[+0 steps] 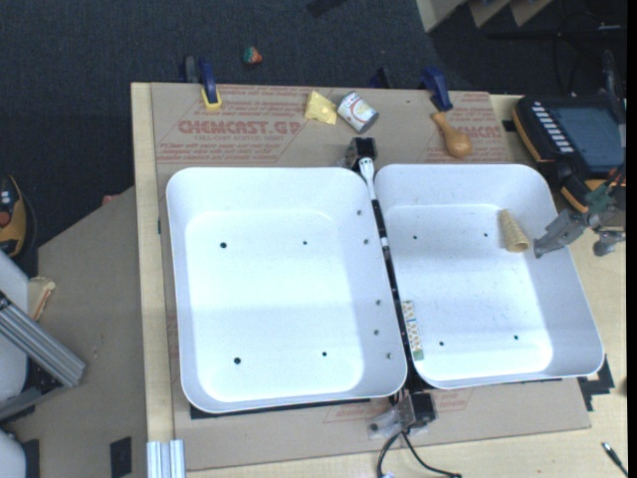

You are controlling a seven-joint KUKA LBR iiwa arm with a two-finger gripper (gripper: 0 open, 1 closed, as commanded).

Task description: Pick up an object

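Tan cone-ish obj point(513, 231), small, lying on its side in right bin point(468, 357), far-right part near the rim. Narrow end pts far, wider end near. Sits on bin floor, alone.

A: The light is even and fairly bright on the tabletop point(149, 267); the left bin point(199, 207) glares near white, its upper half brighter than its lower, where a soft grey shade lies across the floor.

B: Shadows are faint; a thin dark line runs under the bins' near rims; the right bin point(567, 297) looks slightly greyer and speckled.

A: The dark carpet point(100, 28) at the top stays dim and grainy; the whole frame is soft, small print on the cardboard blurs; the arm point(582, 217) at the right edge is smeared and indistinct.
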